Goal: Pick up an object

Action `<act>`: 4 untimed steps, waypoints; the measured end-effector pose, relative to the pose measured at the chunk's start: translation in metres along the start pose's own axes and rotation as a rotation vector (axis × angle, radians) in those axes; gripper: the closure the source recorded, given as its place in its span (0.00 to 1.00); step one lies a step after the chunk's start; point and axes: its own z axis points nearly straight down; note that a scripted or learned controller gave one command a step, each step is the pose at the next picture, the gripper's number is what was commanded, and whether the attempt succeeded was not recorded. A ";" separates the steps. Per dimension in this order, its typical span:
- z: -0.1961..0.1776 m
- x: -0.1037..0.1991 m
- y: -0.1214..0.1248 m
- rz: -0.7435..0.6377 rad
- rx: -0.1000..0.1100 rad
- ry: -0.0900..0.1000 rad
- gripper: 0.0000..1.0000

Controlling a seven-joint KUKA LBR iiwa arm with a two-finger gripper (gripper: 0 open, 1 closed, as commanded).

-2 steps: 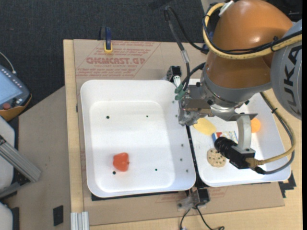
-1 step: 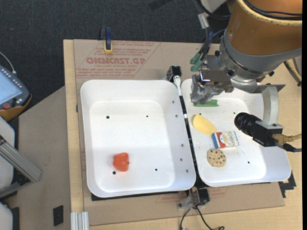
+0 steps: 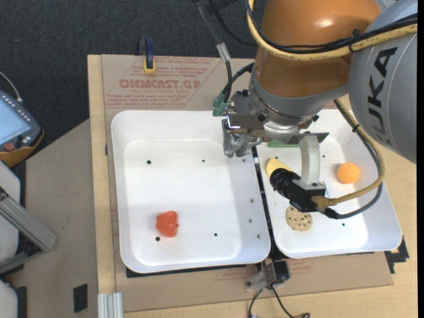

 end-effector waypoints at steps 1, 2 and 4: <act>0.085 0.024 -0.020 0.002 0.005 -0.001 1.00; -0.112 0.080 -0.003 -0.002 -0.027 0.011 1.00; -0.156 0.081 0.071 0.003 -0.022 0.006 1.00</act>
